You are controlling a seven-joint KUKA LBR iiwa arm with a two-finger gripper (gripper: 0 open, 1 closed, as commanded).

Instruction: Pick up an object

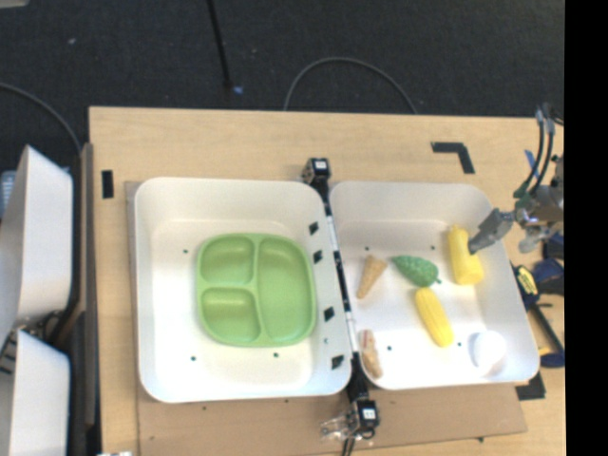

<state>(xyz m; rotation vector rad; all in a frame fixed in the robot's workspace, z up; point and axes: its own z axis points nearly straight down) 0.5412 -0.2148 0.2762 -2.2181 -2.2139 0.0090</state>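
target: yellow corn [465, 256], right of frame | light, stiff, slick; grasp mid-length across width | gripper [490, 228] beside it, claw state unclear

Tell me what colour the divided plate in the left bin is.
Light green. The divided plate shows plainly in the camera view.

Right bin [399, 202] contents: two yellow corn cobs [464, 256] [433, 315], green leaf [416, 270], tan cone [370, 275], white ball [488, 351], all lying flat.
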